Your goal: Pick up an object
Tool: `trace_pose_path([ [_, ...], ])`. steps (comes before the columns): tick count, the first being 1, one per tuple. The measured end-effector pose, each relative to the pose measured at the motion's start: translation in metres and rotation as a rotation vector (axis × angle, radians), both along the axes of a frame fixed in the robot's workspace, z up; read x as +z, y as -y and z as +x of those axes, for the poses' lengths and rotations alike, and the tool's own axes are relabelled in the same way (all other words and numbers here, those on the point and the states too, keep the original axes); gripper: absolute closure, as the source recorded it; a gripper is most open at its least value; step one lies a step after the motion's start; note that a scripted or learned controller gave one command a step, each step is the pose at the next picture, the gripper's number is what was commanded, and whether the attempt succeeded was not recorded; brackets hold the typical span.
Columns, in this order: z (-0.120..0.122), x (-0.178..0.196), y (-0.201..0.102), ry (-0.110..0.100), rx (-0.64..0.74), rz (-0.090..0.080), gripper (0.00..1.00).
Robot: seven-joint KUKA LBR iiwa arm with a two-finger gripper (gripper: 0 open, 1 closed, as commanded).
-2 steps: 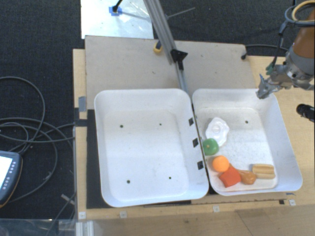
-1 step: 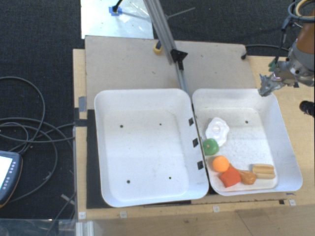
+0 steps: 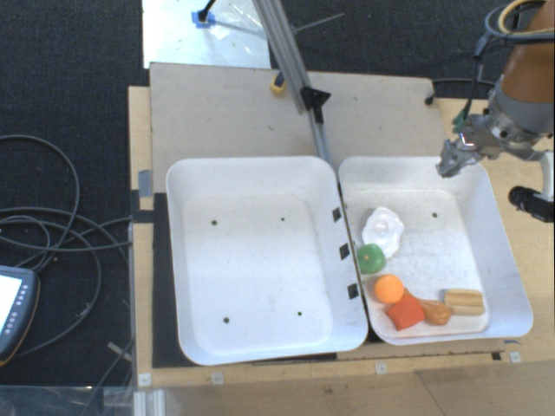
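My gripper hovers at the far right corner of the right bin, nothing between its tips; how they stand, I cannot tell. Nothing is picked yet: the white lump, green ball, orange ball and red block lie well apart, nearer the camera and leftward.

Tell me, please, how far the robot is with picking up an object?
Nothing looks done yet: the white object, green ball, orange ball, red block and tan piece all lie in the right bin. The gripper is above that bin's far edge. Descent, grasp and lift remain.
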State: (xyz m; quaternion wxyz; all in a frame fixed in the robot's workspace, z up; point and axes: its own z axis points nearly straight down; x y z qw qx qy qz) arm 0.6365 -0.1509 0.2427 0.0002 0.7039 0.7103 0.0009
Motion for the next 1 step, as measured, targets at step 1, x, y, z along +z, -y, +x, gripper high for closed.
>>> trace_pose_path([
  [1,-0.0195,-0.0119,-0.0481,-0.002,0.000,0.000,1.00],
])
